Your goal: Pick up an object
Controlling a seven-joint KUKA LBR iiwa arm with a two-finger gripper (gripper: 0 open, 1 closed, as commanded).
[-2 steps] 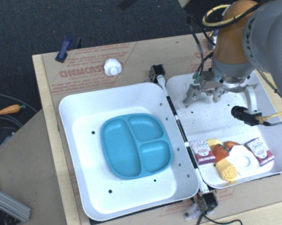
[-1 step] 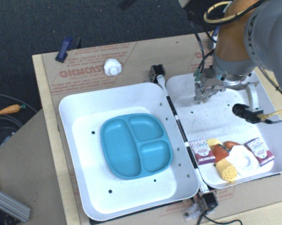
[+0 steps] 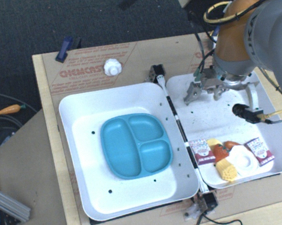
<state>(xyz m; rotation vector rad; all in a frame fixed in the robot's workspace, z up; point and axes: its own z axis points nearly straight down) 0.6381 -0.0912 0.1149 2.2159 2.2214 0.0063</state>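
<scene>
While the arm (image 3: 254, 22) hangs over the right bin (image 3: 200, 81), the left bin (image 3: 72, 115) at 9 o'clock holds a blue plate (image 3: 135, 144) w/ three parts, lying flat. Next, the right bin keeps the toys in a pile (image 3: 232, 157) at 6 o'clock, near its front wall: small cards, something yellow, something red, a white bit. They touch, so picking one is tricky. At 12 o'clock the gripper (image 3: 204, 91) sits low by the bin floor, apart from the pile. Its grip: can't tell, prob. nothing held.
</scene>
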